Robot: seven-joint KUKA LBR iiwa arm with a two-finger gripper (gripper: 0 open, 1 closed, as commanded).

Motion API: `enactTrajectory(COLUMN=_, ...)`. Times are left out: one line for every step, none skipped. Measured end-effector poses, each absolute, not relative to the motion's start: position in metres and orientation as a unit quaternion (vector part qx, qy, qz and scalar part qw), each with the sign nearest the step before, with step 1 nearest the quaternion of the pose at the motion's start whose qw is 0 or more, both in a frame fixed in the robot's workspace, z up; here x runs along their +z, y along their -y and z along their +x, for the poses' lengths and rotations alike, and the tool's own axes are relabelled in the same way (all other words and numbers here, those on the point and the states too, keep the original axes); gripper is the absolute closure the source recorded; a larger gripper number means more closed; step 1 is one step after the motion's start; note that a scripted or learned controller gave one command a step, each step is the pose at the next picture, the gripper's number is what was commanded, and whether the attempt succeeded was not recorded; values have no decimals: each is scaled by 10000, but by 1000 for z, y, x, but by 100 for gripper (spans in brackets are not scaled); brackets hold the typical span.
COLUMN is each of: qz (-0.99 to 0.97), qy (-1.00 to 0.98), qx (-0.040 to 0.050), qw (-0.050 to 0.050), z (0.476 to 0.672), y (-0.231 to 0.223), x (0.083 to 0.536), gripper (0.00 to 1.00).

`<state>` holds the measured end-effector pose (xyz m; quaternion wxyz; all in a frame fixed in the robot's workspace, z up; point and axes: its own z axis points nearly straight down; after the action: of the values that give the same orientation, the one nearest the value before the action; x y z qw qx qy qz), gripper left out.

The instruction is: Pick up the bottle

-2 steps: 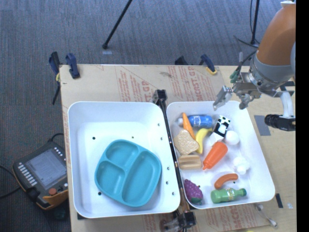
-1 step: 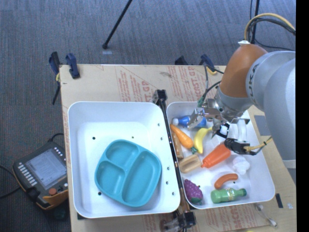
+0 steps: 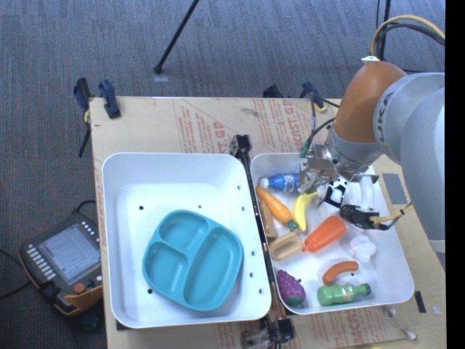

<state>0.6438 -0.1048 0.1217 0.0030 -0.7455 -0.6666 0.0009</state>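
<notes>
Camera view: fixed overhead, slanted, both bins in frame.
Bench (image 3: 182, 118): brown board, blue clamps at its far edge.
Left bin (image 3: 120, 173): white, shallow; holds a teal divided plate (image 3: 192, 259) lying flat.
Right bin (image 3: 396, 267): white, crowded with toy food.
Arm (image 3: 407, 122): grey with orange band, reaching in from the right over the far part of the right bin.
Jaws (image 3: 314, 177): low over the far-left part of the right bin, just beside the blue bottle's right end; cannot tell whether spread or pressed together.
Blue bottle (image 3: 280, 182): lying on its side, white cap toward the left, at the bin's far-left corner.
Green bottle (image 3: 343, 293): lying flat near the front wall, well apart from the jaws.
Banana (image 3: 301, 208): just under the jaws.
Carrots: one (image 3: 273, 204) by the left wall, one (image 3: 325, 234) mid-bin.
Grapes (image 3: 290, 288): front-left corner.
Sausage (image 3: 340, 270): just behind the green bottle.
</notes>
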Motion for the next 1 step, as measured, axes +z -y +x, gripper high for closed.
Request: enactTrajectory(qz=-6516, qy=7586, qx=-2, qw=2, z=562, y=82, x=260, gripper=100)
